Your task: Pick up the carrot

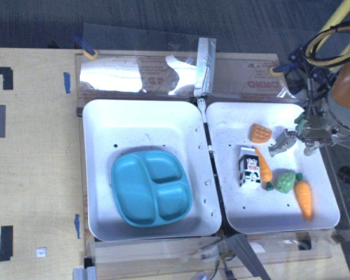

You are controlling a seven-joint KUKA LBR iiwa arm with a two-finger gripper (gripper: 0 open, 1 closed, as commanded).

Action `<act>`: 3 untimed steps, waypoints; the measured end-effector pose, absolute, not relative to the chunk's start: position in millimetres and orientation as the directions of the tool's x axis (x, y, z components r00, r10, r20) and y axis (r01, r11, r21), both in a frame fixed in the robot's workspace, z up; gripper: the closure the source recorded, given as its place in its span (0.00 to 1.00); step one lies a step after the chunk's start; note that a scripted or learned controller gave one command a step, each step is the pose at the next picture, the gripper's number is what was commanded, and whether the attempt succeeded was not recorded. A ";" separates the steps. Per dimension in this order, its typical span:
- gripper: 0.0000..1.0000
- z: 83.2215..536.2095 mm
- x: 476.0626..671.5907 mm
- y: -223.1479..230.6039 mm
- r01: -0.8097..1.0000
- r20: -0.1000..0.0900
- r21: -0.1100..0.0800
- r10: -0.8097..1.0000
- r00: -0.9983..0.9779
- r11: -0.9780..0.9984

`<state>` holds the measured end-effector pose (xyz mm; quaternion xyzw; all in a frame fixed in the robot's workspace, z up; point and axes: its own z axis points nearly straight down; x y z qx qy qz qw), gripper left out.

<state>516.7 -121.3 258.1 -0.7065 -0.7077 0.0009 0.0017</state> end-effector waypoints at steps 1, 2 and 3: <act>0.00 138.5 523.8 -165.6 0.993 0.003 -0.010 0.993 -0.121 0.121; 0.00 91.4 497.2 -192.8 0.989 0.002 0.017 0.989 -0.150 0.150; 1.00 98.3 498.8 -190.4 0.988 0.005 0.018 0.988 -0.152 0.152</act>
